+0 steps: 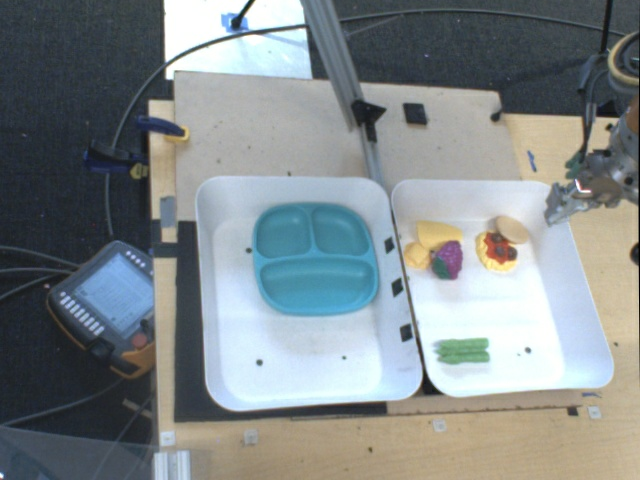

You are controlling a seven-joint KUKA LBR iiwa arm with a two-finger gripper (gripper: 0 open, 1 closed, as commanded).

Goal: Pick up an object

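The right bin (560, 298) holds several toy foods: a yellow wedge (437, 235), a purple piece (448, 259), a small yellow piece (416, 256), a red-and-yellow piece (498, 251) with a tan round piece (513, 230) beside it, and a green bean bundle (461, 350) near the front. My gripper (562, 206) hangs over the right bin's far right corner, to the right of the tan piece and apart from all the foods. Nothing shows between its fingers.
The left bin (230, 348) bears a teal divided plate (315, 259). A grey pole (335, 53) slants over the board behind the bins. A teach pendant (103, 303) lies off the bench at the left. Clamps (160, 128) grip the board's left edge.
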